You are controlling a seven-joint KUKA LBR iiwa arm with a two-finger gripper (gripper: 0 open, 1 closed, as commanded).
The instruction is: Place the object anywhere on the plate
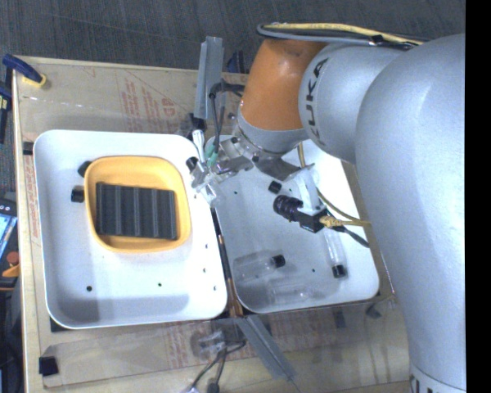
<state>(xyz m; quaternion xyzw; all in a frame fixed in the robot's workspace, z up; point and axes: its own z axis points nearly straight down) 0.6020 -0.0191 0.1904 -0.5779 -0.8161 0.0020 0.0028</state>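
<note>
Seeing dark ridged block (pixel 139 211) lying flat on yellow plate (pixel 136 166), inside left bin (pixel 57 301). Reads as rectangular, long axis left-right across the view, right end dipped slightly toward the near edge. Grooves on top run across the short axis, so roughly top-to-bottom in the view. Fully within the plate outline, yellow rim showing on all four sides, widest at the top. No distinct front or back end visible, so can't give a pointing direction beyond the axis. Spotting two small black bits (pixel 78 193) on the bin floor at the plate's left edge, touching or just beside the rim; can't tell which. Gripper (pixel 203 172) hanging over the divide between left bin and right bin (pixel 254 219), just beside the plate's top-right corner, apart from the block. Open or closed: cannot tell, too small and cluttered at that spot. Nothing seen held. Grey arm (pixel 393 137) coming in from the right with orange band (pixel 274 88) above the wrist, covering much of the right bin's upper part. On the right bin floor, toward the near edge: clear vial with black cap (pixel 266 262), another clear vial (pixel 337 262) near the right wall with long axis roughly top-to-bottom, plus a clear piece (pixel 286 291) close to the near wall, outline hard to make out.
</note>
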